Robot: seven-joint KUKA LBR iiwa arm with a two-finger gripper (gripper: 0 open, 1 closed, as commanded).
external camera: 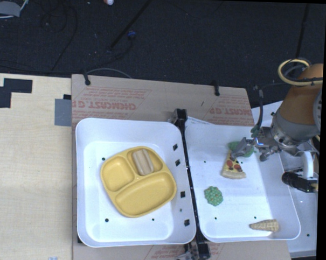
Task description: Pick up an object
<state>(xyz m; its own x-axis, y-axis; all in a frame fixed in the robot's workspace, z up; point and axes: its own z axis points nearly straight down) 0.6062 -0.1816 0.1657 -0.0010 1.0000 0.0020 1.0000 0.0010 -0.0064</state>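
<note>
Fingers [239,152] over right bin [288,224] — just above pizza slice [234,168].

Right bin [280,213]: four loose objects on its white floor. Pizza slice [234,168], toy, yellow crust with red topping, lying flat in the upper middle of the bin, point directed toward the far side. Green object [247,150], partly hidden, just beyond the slice's tip, shape indistinct. Green bumpy cluster [213,196], rounded, resting near the bin's centre, apart from the slice. Tan cone [264,225], lying on its side near the front right corner, tip pointing left.
</note>
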